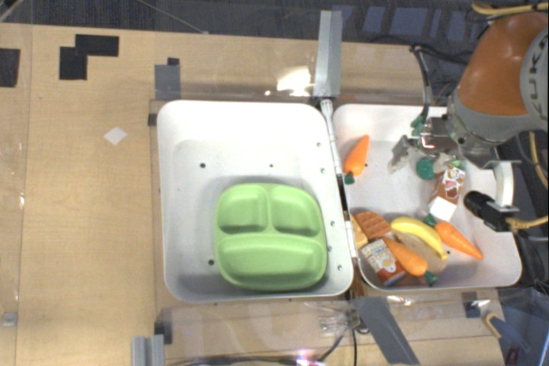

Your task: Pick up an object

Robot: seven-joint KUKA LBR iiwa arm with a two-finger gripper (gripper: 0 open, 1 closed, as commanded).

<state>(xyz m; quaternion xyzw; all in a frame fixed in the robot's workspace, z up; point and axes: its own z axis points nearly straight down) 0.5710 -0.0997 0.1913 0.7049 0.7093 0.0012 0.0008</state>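
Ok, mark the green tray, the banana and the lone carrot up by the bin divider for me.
green tray (271,236), camera view, on the ridge between its compartments.
banana (418,234), camera view, on the middle of its yellow curve.
lone carrot (356,155), camera view, on the middle of its orange body.

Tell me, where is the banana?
The banana lies in the right bin, near its front edge, among carrots and a small carton.

even, bright overhead light; glare spot on the bench (296,83) just behind the left bin (184,184). soft shadow lies under the green tray (270,236) toward the lower left. focus sharp throughout; the arm (506,73) slightly soft at the frame edge.
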